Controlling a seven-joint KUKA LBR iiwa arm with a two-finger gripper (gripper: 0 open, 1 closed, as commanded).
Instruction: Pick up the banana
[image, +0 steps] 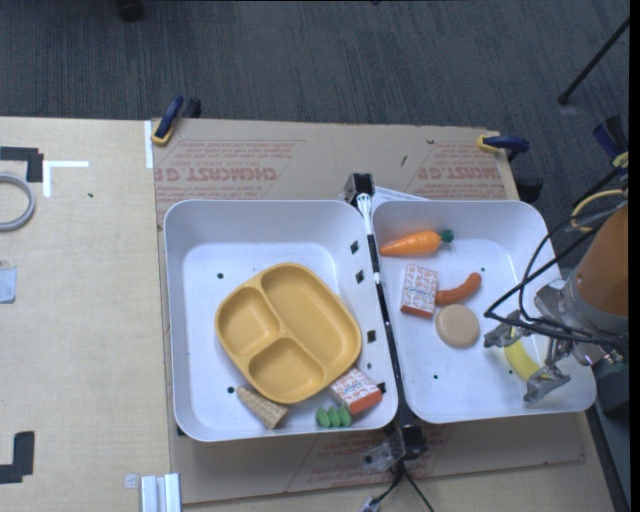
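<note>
Fingers spread wide, the gripper (528, 365) of a grey arm hangs low over the right bin (425, 400), reaching in from the right with its orange band at the frame's edge. The banana (519, 359) lies near that bin's right wall, a short yellow piece showing between the two fingers, one fingertip (497, 338) above it in the view and the other below. Nothing is pinched yet; the jaws straddle the fruit but do not close on it.

The step in hand appears to be the final descent and close. Doing it well likely means keeping the gripper centred on the banana so both fingers meet it together, and going low enough to grip its body rather than skim its top. The bin wall sits close by, so a drift to the right risks a finger catching the rim.

Well apart on the bin floor lie a tan round piece (458, 326), a sausage (459, 289), a red-and-white carton (420, 291) and a carrot (411, 242). The left bin (190, 300) carries a yellow divided plate (288, 331), a wafer (262, 406), green peas (333, 416) and a small box (356, 391).
</note>
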